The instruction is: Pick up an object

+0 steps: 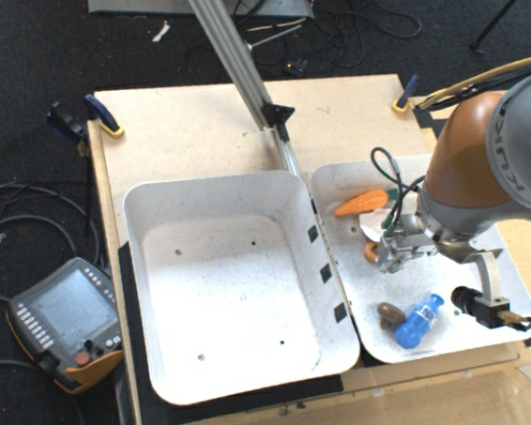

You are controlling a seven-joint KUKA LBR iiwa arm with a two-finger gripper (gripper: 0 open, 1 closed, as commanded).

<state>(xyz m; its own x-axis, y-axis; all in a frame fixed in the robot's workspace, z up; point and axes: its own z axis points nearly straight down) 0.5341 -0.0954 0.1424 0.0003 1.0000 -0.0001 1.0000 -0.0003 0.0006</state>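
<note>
The grey arm with its orange band [472,161] reaches in from the right and hangs over the right-hand shallow white plastic bin [338,185]. Its metal pincer [397,251] is down low in the middle of that bin, just below an orange carrot-shaped toy [361,202] that lies near the bin's upper left part. From where I stand I cannot tell how the pincer is set, as the wrist and its cables crowd it. A small orange-and-white thing [371,248] lies right beside its tip, too hidden to name. Nearer the front edge of the same bin lie a small blue plastic bottle [417,323], tilted on its side, and a brown rounded lump [390,313] touching its left end. The larger left-hand white bin [151,205] sits alongside on the pale wooden tabletop [191,130].
</note>
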